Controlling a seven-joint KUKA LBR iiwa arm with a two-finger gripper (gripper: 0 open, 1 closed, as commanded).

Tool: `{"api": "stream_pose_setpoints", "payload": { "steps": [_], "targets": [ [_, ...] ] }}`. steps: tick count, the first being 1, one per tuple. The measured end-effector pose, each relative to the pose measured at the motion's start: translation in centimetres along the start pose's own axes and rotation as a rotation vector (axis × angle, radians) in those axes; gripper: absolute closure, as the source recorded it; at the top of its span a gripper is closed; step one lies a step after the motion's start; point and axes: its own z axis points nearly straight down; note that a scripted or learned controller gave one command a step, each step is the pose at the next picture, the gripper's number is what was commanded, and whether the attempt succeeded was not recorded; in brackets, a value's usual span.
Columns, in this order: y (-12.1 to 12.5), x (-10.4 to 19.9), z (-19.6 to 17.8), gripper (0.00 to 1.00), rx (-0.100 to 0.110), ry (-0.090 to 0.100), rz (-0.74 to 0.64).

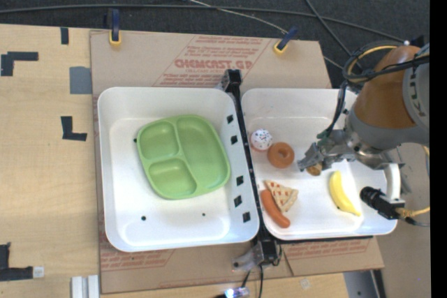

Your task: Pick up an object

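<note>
In the right bin (307,102) lie a white and red cupcake (261,139), a brown donut (281,154), a pizza slice (283,195), a red sausage (274,210) and a yellow banana (343,193). My gripper (313,162) reaches in from the right and hangs low over the bin floor, just right of the donut and up-left of the banana. A small brown thing (315,168) shows right at the gripper's tip; whether it is gripped is unclear.
The left bin (115,150) holds a green divided plate (183,155). A black divider (241,164) separates the two bins. Cables run over the dark floor behind the bench. The grey and orange arm (387,105) covers the right bin's right side.
</note>
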Motion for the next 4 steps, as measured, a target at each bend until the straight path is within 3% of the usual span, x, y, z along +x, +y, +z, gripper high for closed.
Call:
{"api": "stream_pose_setpoints", "payload": {
  "steps": [2, 4],
  "targets": [
    [1.0, 0.9, -10.2, 1.0, 0.0, 0.0, -0.001],
    [3.1, 11.8, -7.5, 1.0, 0.007, 0.002, -0.006]
  ]
}}
